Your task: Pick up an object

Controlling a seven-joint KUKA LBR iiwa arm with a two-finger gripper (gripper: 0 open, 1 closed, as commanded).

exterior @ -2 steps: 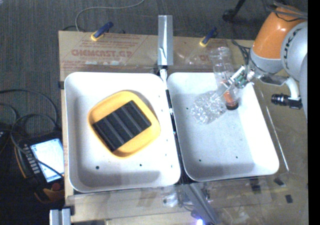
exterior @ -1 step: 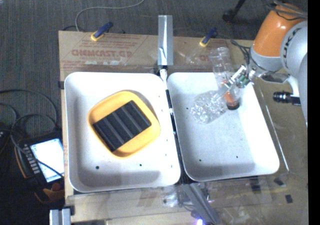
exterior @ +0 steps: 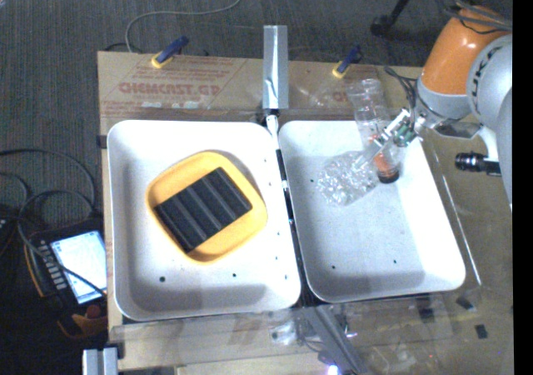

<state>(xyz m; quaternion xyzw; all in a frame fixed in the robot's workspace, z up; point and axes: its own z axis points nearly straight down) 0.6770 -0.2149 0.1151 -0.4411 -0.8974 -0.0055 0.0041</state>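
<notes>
Clear plastic bottle [exterior: 354,173] lies in the right bin [exterior: 375,257], upper half, on its side. It's crumpled and see-through, with an orange-red cap end [exterior: 386,170] toward the right. Long axis runs roughly left-low to right-high across the bin, cap end pointing at the arm.

Gripper [exterior: 385,142] sits right over the cap end of the bottle, near the bin's back-right area. Fingers look transparent and blend with the bottle; can't tell if they're open, closed or pinching anything. Contact with the bottle is also unclear.

Counts:
- 2 white bins, side by side on the tabletop [exterior: 191,86]
- 1 bottle, in the right bin
- 1 yellow tray-like object [exterior: 208,205] with a black ribbed insert, in the left bin [exterior: 137,282], sitting diagonally near its centre
- 2 blue-and-yellow clamps [exterior: 169,52] at the tabletop's back edge

Arm [exterior: 466,65] comes in from the right, orange band above the wrist.
</notes>
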